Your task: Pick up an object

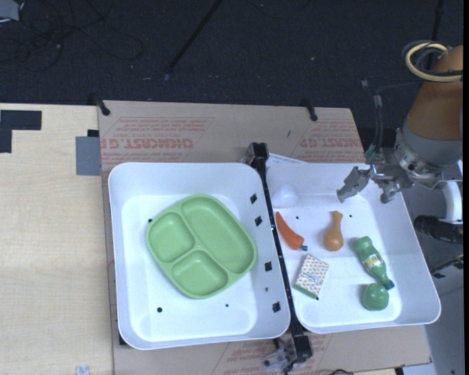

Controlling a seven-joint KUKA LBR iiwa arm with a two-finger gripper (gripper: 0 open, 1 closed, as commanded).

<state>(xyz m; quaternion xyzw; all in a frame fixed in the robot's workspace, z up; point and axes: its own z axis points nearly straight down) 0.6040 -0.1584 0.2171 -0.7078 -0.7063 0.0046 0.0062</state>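
My gripper [370, 188] hangs over the back right part of the right bin [422, 303], open, with nothing between its fingers. Below it in that bin lie an orange drumstick-shaped toy [334, 232], a red-orange carrot-like piece [288, 231] near the left wall, a small patterned packet [313, 275], a green bottle [372, 261] and a green round fruit [374, 296]. The drumstick is the closest item, a little below and left of the fingertips, apart from them.
The left bin [133, 303] holds a green three-compartment plate [200, 244]. A black divider clamp [267, 233] runs between the bins. The arm's grey body with its orange band [438, 104] stands at the right edge. Cardboard lies under both bins.
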